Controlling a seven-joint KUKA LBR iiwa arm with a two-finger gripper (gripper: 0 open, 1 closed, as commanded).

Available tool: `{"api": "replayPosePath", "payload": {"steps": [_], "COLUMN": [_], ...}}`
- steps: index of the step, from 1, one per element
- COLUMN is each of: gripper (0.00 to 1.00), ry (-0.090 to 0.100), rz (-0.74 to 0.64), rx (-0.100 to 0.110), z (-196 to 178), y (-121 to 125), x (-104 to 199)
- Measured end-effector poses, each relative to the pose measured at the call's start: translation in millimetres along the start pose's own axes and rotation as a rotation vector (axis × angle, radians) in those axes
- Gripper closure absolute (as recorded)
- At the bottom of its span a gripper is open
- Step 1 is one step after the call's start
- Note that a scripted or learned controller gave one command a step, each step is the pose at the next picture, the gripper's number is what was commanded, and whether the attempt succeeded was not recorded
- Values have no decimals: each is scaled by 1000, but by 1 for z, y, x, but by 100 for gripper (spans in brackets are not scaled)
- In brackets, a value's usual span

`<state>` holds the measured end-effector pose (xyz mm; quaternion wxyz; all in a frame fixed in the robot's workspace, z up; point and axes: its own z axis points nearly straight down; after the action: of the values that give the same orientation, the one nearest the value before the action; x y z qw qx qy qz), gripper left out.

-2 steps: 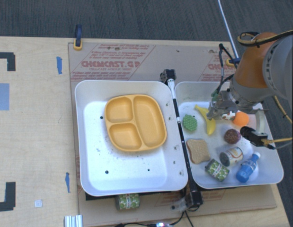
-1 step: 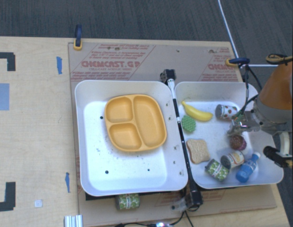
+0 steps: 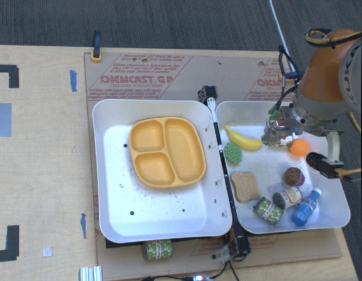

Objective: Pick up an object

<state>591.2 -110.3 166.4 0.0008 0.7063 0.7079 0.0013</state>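
Observation:
My gripper (image 3: 278,134) hangs low over the back of the right bin (image 3: 338,215), between a yellow banana (image 3: 242,139) to its left and an orange ball (image 3: 299,147) to its right. Nothing shows held in it. A green knobbly ball (image 3: 232,153) lies beside the banana. Nearer the front are a slice of bread (image 3: 245,186), a dark brown ball (image 3: 293,175), a small jar (image 3: 288,196) on its side, a green can (image 3: 268,209) and a blue bottle (image 3: 305,208).
The left bin (image 3: 110,174) holds a yellow divided plate (image 3: 167,152). A second green can (image 3: 158,249) lies outside, under the left bin's front edge. A black clamp (image 3: 208,92) sits at the back where the bins meet. The grey and orange arm (image 3: 330,75) overhangs the right bin's back right corner.

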Motion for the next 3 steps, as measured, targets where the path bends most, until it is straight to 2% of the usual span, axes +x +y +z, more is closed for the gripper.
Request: {"api": "replayPosePath", "payload": {"steps": [1,2,3], "gripper": [100,100,100], "ry": [0,-1,-2], "rz": [0,3,4], "rx": [0,5,3], "z": [-19,-19,43], "y": [15,-25,-91], "x": [133,39,-36]}}
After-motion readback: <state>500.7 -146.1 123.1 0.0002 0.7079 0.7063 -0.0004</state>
